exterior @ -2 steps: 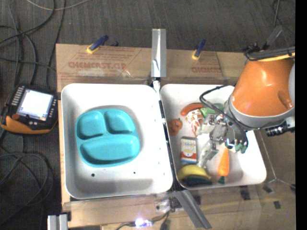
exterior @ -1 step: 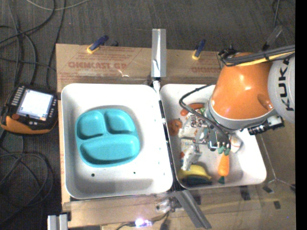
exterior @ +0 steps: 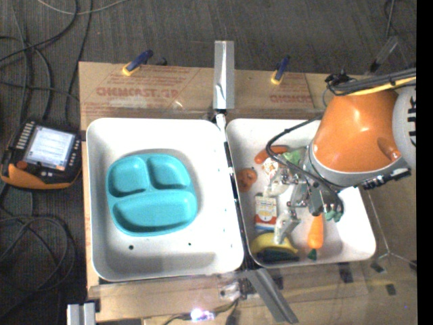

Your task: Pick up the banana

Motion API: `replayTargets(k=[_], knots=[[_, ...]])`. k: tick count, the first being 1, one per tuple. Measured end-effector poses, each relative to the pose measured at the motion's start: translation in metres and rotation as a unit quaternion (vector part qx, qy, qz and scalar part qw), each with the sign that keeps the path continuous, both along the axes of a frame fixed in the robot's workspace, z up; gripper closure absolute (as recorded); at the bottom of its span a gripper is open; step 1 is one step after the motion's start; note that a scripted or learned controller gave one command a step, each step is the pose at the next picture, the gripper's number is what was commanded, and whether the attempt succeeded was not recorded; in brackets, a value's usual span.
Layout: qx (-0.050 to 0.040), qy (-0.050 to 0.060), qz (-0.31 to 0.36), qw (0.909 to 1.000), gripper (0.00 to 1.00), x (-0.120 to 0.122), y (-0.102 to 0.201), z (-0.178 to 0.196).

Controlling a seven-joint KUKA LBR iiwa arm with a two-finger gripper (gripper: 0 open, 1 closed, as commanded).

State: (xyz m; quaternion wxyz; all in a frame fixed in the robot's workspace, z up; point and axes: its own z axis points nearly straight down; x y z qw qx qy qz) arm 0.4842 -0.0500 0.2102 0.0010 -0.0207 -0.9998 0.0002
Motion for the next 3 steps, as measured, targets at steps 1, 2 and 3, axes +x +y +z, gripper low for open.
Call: replayTargets(k=[1, 2, 3], knots=[[0.0004, -0.002, 0.098, 0.9952, 0.0, 0.001, -0.011, 0.021], [0.0018, 0.0, 0.108, 0.9942, 0.0, 0.004, 0.049, -0.024], [0.0024, 0.0, 0.107, 0.9943, 1.0, 0.006, 0.05, -0.016]])
